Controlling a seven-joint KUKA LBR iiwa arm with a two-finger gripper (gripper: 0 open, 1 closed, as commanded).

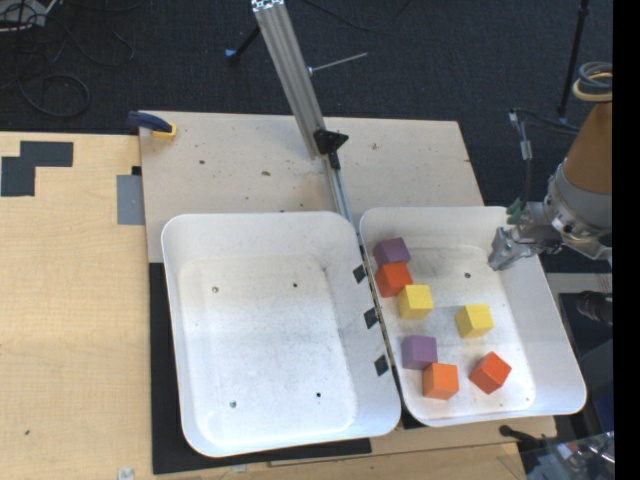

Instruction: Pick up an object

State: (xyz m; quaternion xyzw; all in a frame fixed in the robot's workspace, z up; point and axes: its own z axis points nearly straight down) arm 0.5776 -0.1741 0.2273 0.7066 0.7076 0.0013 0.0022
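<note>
The grey two-finger gripper (503,249) hangs over the right shallow white plastic bin (560,368) at its two o'clock edge; whether it is clenched or released I cannot tell. At the bin's centre lies a small yellow cube (475,319), apart from the gripper.

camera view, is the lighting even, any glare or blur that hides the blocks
In the camera view, light falls evenly on both bins; the right bin looks bright white without washing out its blocks. The yellow block and the red block keep crisp edges and cast only faint shadows. The gripper looks slightly soft and small, and the floor beyond the bench is dark.
</note>
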